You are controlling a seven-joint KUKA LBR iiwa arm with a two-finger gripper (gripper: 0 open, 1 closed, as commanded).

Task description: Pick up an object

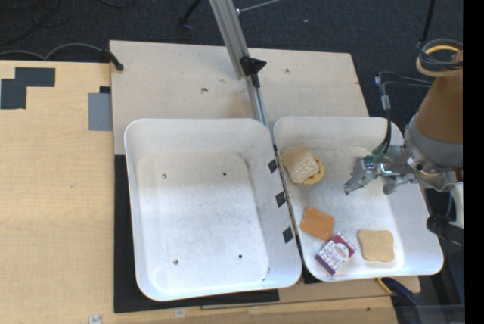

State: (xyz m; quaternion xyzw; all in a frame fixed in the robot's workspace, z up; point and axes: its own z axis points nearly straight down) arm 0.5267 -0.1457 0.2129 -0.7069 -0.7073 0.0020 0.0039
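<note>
Claw (355, 182) spread wide, holding nothing, above right bin (408, 266) mid-floor. Nearest target: bun (302, 165) at bin's left wall, upper part. Likely light, soft, crushable; grip across its sides, gently

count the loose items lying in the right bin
4. A round bun lies near the bin's upper left by the divider, an orange-brown square piece below it, a small dark red packet near the front edge, and a tan slice front right.

1 fixed camera, high above the bench (302, 65), angled down, both white bins (151, 156) in frame
</note>
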